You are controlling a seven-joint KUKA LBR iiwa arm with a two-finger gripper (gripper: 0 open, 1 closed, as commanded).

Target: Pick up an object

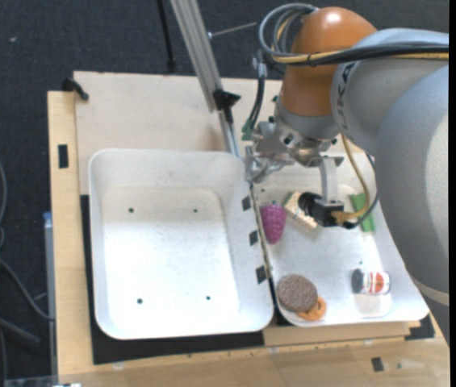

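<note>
At the near edge of the right bin (397,309) lie a brown disc (296,292) and, toward the near right corner, a small red-and-white object (371,282). Farther in, a pink object (273,221) rests beside the bin's left wall. The arm (373,71) descends from the right, wrist bent downward over the far left corner. The gripper (257,169) hangs there; its state cannot be told.

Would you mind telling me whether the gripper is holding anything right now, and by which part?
It cannot be told: the gripper sits above the right bin, and nothing is visibly clamped in it.
</note>
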